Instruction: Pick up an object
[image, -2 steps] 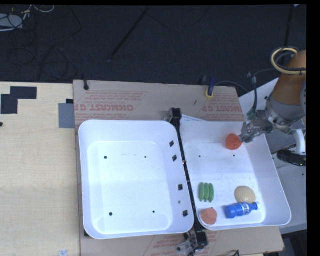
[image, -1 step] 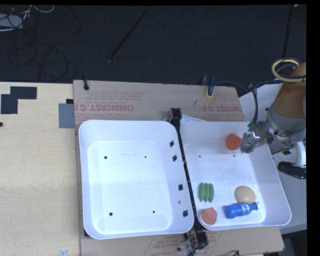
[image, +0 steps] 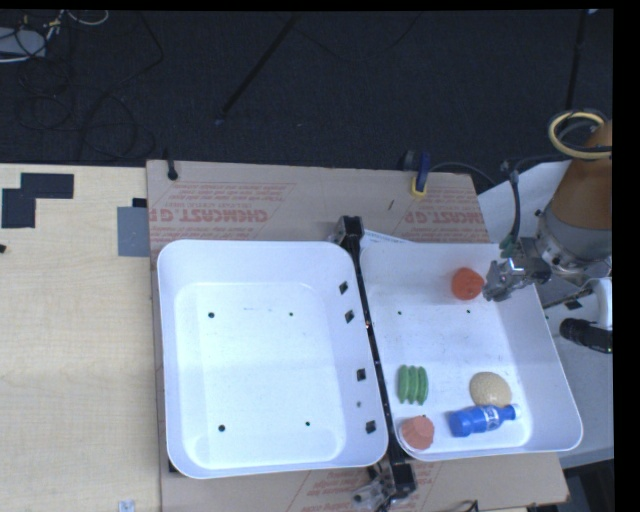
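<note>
Objects for picking all lie in the right bin (image: 535, 330): an orange-red ball (image: 466, 283) near the bin's far right corner, a green ridged piece (image: 412, 383) by the divider side, a tan rounded lump (image: 490, 387), a blue bottle (image: 480, 419) lying on its side along the near edge, and a reddish disc (image: 418, 432) at the near left corner. The left bin (image: 190, 300) sits alongside on the counter (image: 70, 340). The gripper (image: 500, 280) hangs at the right bin's far right side, just beside the ball; whether its opening is wide or narrow I cannot tell, and nothing can be seen held in it. The ball looks the likeliest target. To do this well, centre squarely over the ball before descending, since a round thing will probably roll away from an off-centre close. Keep clear of the bin wall close by, and lift slowly to check the grasp held.
</note>
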